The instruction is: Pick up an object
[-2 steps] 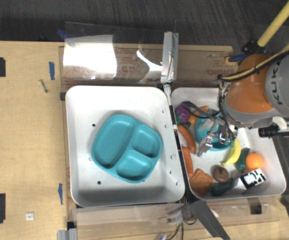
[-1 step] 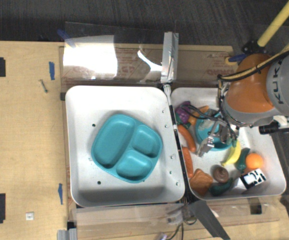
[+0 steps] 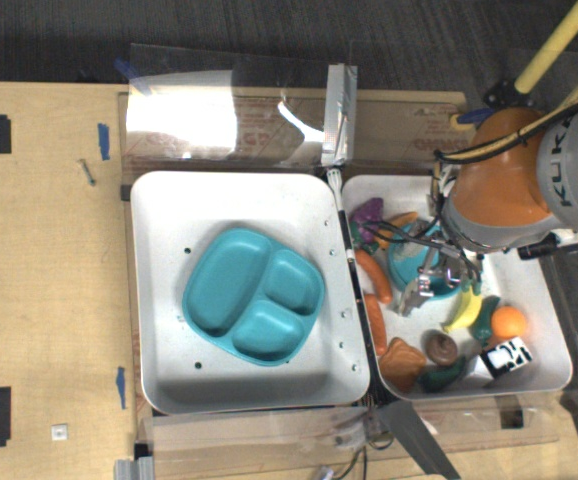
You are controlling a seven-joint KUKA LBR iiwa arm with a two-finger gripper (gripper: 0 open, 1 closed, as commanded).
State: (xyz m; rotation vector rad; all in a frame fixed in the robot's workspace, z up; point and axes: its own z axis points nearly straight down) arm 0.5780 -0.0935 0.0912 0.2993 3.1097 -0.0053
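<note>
Left bin [image 3: 159, 368]: one teal divided tray [image 3: 254, 293] near the middle, bare white floor all round it. Right bin [image 3: 554, 363]: crowded; purple piece [image 3: 369, 211], orange carrots [image 3: 373, 278], banana [image 3: 463, 310], orange ball [image 3: 508, 323], brown knob [image 3: 440, 346]. Gripper [image 3: 424, 286] low over a teal item [image 3: 409, 263]; jaws' opening and any hold impossible to tell.
</note>
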